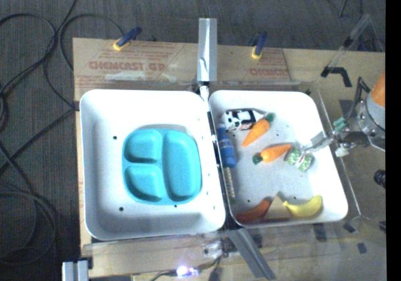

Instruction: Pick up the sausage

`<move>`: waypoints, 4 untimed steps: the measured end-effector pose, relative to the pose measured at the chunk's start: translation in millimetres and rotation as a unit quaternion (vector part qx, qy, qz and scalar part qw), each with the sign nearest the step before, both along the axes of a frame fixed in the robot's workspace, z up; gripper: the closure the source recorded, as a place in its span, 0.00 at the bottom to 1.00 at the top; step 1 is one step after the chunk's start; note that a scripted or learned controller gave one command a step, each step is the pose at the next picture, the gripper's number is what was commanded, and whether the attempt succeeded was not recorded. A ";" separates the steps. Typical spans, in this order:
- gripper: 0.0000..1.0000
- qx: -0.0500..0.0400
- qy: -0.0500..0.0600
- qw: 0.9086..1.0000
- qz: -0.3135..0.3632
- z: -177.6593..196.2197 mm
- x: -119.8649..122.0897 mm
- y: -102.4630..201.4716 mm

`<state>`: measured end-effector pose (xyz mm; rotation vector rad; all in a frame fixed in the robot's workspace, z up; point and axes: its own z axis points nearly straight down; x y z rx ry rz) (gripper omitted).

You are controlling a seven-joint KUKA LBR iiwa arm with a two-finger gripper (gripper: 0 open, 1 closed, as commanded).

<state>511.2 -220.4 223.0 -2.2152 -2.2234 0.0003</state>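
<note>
1. Camera view: the sausage (pixel 255 211), reddish-brown, is lying at the near edge of the right bin (pixel 326 117), its long axis tilting up toward the banana (pixel 305 206) touching it.
2. The claw (pixel 313 143) is hovering over the green-and-white packet (pixel 299 160); I cannot tell its state. The sausage is sitting down and leftward of it, well apart.

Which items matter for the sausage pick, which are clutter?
Job:
sausage, near edge of right bin
gripper, over that bin's right side

Clutter:
banana
two carrots
green packet
blue tube
black-and-white toy
blue tray
</note>
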 end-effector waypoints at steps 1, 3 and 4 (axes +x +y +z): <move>0.00 0.000 0.001 0.999 0.053 -105.7 -6.9 102.9; 0.00 -0.003 -0.001 1.000 0.019 120.3 20.0 66.9; 0.00 0.000 0.000 0.994 0.114 -64.3 -20.5 86.7</move>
